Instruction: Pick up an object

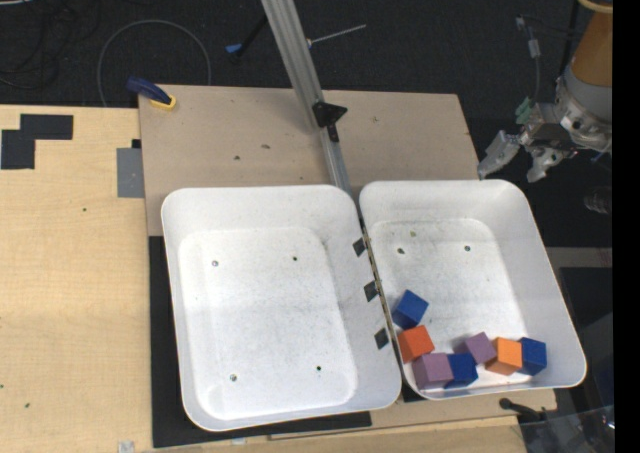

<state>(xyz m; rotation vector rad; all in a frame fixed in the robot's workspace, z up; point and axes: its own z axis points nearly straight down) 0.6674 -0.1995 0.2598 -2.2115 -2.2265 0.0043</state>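
Note:
Several small blocks lie in the near part of the right bin: a blue block, an orange block, a purple block, another blue one, a second purple one, an orange one and a blue one by the near right corner. My gripper hangs beyond the right bin's far right corner, well away from the blocks. Its two fingers are spread apart with nothing between them.
The left bin sits beside the right one, a row of black clips along their shared edge. A slanted aluminium rail rises behind the bins. A blue and yellow clamp lies on the bench's far left corner.

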